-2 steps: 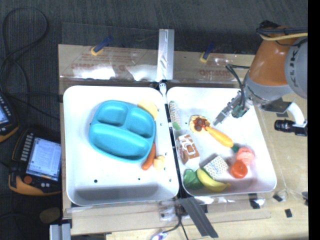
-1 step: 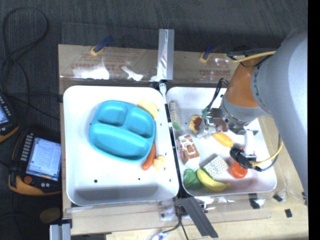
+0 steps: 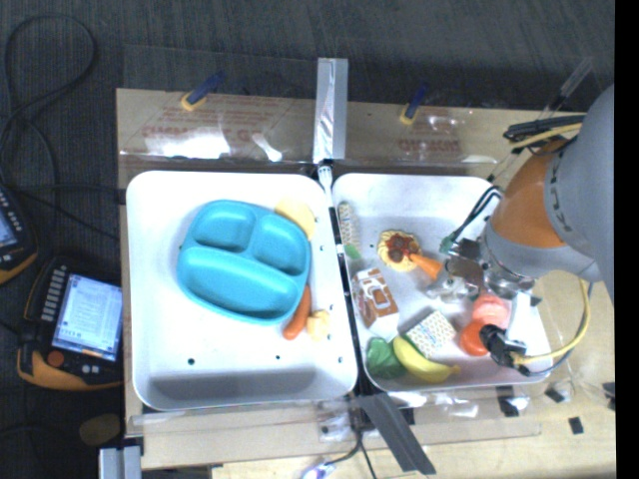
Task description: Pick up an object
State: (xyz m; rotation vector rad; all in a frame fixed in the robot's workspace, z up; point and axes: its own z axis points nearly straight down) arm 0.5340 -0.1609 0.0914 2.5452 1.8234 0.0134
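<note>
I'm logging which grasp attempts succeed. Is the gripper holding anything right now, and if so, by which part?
It cannot be told. The gripper is low in the right bin, near a pink-red toy, but no object shows between its fingers.

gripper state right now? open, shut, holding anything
Gripper: cannot be told from this view; it sits low in the right bin among the toys, with nothing seen held.

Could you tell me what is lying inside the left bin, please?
The left bin holds a blue sectioned tray, a carrot at its lower right edge and a yellowish piece above. Anything under the tray is hidden.
</note>
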